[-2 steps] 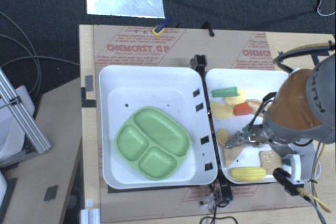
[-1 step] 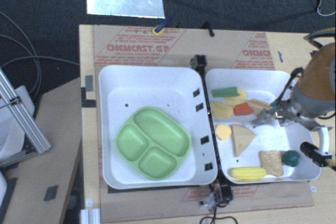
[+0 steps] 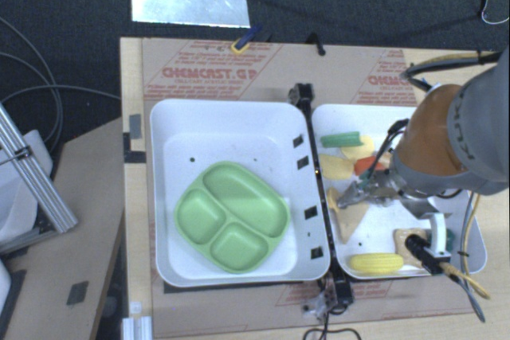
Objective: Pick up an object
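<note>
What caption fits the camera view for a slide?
KUKA arm's gripper low in the right bin among toy food; green divided plate in the left bin.

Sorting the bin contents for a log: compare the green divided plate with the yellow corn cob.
The green divided plate lies in the left bin; the corn cob lies in the right bin, near its front edge. The plate is far larger, broad and flat with three compartments; the cob is a small rounded cylinder. The plate is pale green, the cob yellow. Both rest untouched, apart from the tool.
</note>
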You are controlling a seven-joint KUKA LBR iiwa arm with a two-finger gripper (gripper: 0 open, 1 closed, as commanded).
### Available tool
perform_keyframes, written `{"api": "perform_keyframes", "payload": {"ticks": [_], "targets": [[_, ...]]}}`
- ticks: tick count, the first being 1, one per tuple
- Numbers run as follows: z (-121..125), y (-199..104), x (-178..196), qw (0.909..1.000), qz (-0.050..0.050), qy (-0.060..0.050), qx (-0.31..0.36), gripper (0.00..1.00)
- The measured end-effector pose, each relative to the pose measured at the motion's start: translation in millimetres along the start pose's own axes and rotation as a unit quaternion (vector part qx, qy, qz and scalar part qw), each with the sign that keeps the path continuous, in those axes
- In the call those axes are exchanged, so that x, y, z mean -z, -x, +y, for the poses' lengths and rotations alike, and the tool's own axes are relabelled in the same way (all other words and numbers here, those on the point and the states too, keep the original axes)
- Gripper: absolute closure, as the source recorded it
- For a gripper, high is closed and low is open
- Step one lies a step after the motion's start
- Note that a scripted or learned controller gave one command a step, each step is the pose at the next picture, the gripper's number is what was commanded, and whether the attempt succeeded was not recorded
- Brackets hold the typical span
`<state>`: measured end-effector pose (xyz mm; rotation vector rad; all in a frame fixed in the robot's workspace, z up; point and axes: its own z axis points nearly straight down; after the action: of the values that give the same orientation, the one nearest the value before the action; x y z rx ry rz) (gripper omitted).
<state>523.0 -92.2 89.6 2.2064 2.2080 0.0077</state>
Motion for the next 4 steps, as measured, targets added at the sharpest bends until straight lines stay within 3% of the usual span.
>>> {"api": "perform_keyframes", "payload": {"ticks": [1, 2, 3, 4], "targets": [[-1, 1, 0, 1.0000, 0.002, 0.000, -0.001, 0.00], [24, 49, -2, 1.0000, 0.006, -0.004, 0.000, 0.00], [-35, 118, -1, 1.0000, 0.004, -0.003, -0.004, 0.00], [12, 24, -2, 1.0000, 0.005, -0.003, 0.006, 0.00]]}}
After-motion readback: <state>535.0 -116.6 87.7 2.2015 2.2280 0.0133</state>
